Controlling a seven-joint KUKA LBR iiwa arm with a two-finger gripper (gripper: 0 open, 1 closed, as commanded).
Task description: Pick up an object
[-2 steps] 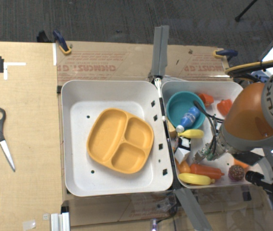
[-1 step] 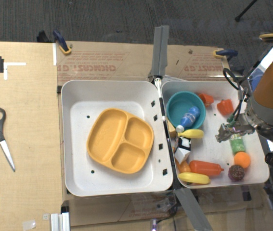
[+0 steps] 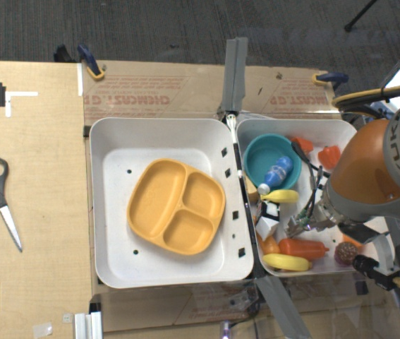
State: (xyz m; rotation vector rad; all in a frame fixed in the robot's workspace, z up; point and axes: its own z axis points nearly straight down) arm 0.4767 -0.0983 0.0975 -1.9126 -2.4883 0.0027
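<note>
Several toys crowd the right-hand shallow white bin [image 3: 350, 128], and the step in hand looks like the descent onto one of them, with nothing lifted yet. Nearest the camera, at the bin's 6 o'clock, a yellow plastic banana [image 3: 286, 262] lies along the near wall. Just behind it, and touching it, is a long orange carrot-shaped toy [image 3: 304, 248]. A small dark red round fruit [image 3: 346, 253] sits off at its 3 o'clock.

The two-finger gripper [image 3: 305, 222] hangs directly above the carrot-shaped toy, under the grey arm's orange band [image 3: 372, 164]. Whether it is open or closed cannot be told, as the wrist hides its working end. No object is seen held in it.

The carrot-shaped toy seems the likeliest target. Its long axis runs roughly from 9 o'clock to 3 o'clock, parallel to the banana in front of it. Which end is the tip is hard to read. The next move probably calls for a grasp across that axis, from 12 to 6 o'clock, and the banana pressed against it leaves little room on the near side.

Farther back, a second yellow banana [image 3: 280, 195] lies at the gripper's 10 o'clock. Beyond it, a teal round bowl [image 3: 259, 154] holds a blue and white bottle [image 3: 276, 172]. Orange pieces [image 3: 330, 154] rest at the bin's 1 o'clock. In the left-hand white bin [image 3: 108, 189] lies a yellow divided plate [image 3: 176, 206]
</note>
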